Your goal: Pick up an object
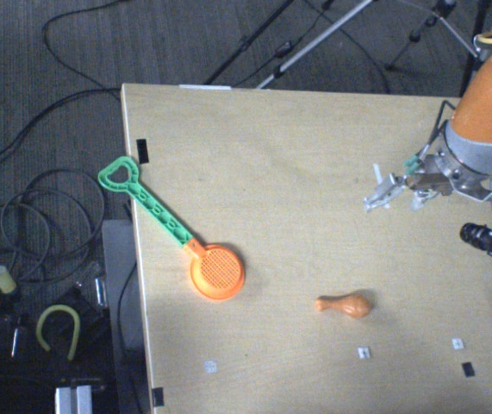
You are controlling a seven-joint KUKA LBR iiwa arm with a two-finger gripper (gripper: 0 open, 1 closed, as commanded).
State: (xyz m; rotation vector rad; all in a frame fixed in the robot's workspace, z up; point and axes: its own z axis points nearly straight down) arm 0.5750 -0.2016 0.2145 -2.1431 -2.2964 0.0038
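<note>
- Nearest the camera, a small orange gourd-shaped toy (345, 304) lies on the tan bench top (297, 162) at about five o'clock from its middle.
- At eight o'clock, a sieve paddle (177, 231) with an orange mesh head and a green handle rests flat, its handle overhanging the bench's left edge.
- At three o'clock the gripper (380, 188) hovers with fingers apart, nothing between them, well apart from both toys.

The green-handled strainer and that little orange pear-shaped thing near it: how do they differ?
The strainer is much longer than the orange pear-shaped piece. The strainer has two colours, a green handle and a round orange mesh head; the pear-shaped piece is plain orange. The strainer lies slanted, overhanging the board's left edge; the pear-shaped piece lies roughly level, fully on it. Both lie apart from the gripper.
</note>
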